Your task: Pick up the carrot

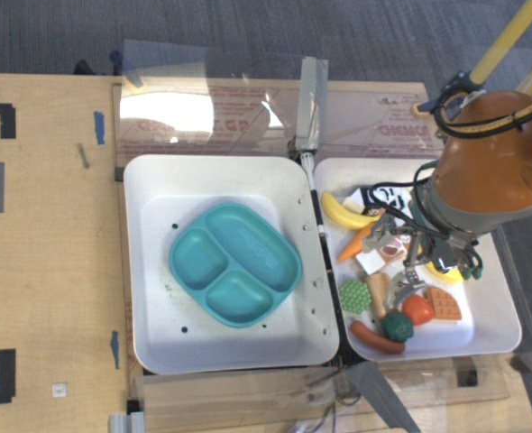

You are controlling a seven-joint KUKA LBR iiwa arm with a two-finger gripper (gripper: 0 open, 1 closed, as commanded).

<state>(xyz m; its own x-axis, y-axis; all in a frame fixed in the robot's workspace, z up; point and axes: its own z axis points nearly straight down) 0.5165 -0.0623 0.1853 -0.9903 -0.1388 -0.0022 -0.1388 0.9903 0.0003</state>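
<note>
The carrot (352, 245) is a small orange toy lying at a slant in the right bin (493, 332), near its left wall and just below the yellow banana (343, 212). My gripper (412, 264) hangs under the orange wrist band (487, 156), low over the middle of the pile of toy food. It is to the right of the carrot and a little nearer the front, and the carrot lies apart from it. The wrist hides part of the bin's back.
Around the gripper lie a red tomato (418, 309), a waffle (444, 303), a broccoli (397, 327), a sausage (372, 336), a tan stick (377, 289) and a green piece (354, 294). The left bin (149, 197) holds a teal divided plate (234, 262).
</note>
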